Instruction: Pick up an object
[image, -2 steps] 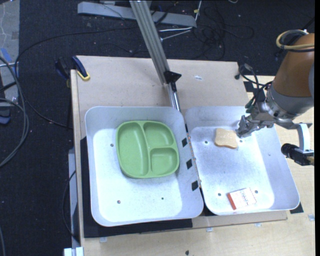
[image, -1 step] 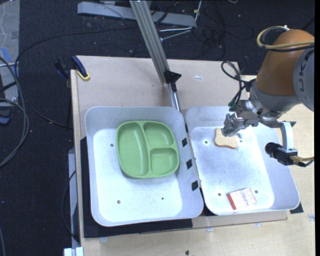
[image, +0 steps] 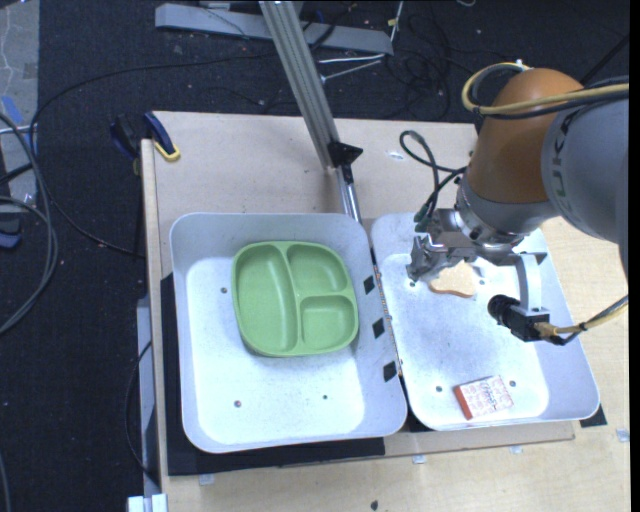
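Observation:
A tan, flat, bread-like piece (image: 455, 283) lies in the upper part of the right bin (image: 440, 350). A small red and white box (image: 484, 397) rests near that bin's front edge. My gripper (image: 424, 262) hangs low over the right bin's upper left area, just left of the tan piece and touching or nearly touching its edge. The wrist and the orange band (image: 515, 130) rise above it to the right and hide the bin's back edge. Nothing can be seen held in the gripper.
The left bin (image: 200, 320) holds a green divided plate (image: 296, 297). A black connector on a yellow cable (image: 517, 318) hangs over the right bin, right of the tan piece. A slanted metal pole (image: 318, 110) stands behind the bins.

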